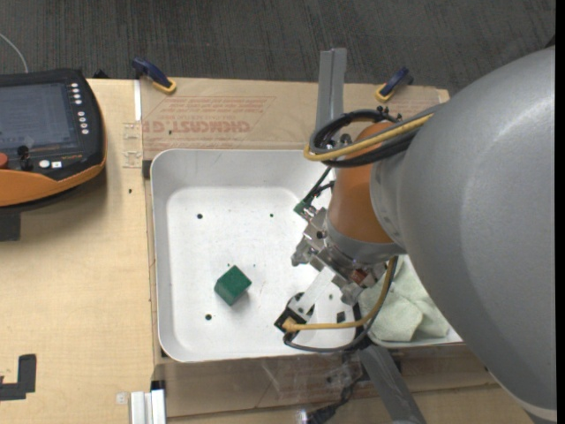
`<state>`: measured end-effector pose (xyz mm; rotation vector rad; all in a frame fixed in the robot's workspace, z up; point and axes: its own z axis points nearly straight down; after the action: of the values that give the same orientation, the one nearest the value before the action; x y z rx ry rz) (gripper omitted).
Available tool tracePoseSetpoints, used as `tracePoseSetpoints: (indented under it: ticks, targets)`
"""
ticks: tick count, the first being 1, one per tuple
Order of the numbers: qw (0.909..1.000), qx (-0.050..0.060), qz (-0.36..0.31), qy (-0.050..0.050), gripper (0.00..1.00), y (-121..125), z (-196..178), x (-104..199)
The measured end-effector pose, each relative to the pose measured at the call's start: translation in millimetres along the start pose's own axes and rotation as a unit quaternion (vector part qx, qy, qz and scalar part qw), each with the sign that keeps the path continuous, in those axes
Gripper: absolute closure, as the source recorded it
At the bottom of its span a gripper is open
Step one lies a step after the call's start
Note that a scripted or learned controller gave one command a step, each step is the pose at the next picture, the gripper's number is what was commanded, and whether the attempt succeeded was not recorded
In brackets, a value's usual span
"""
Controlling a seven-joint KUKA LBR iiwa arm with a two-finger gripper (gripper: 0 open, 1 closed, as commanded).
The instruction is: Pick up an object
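Gripper (pixel 320 253) view-right of green cube (pixel 233 285) — open or closed, cannot tell. Centre over cube, square to its flat sides — then descend straight.

A control tablet (pixel 44 135) with an orange rim lies at the table's (pixel 71 307) left edge. One clamp (pixel 152 73) and a second clamp (pixel 393 84) pinch the cardboard sheet's (pixel 212 117) far edge.

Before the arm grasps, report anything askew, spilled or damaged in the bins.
Nothing stands out. The green block sits skewed to the walls of the left bin, and a pale crumpled cloth lies in the right bin, partly under the arm; no spill or damage shows.
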<state>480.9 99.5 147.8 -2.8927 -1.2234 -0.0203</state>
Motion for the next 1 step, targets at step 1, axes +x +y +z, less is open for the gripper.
tracePoseSetpoints:
  ticks: [1]
  targets:
    - [0.9998, -0.008, 0.011, 0.014, 0.00, 0.3, 9.8, 12.2]
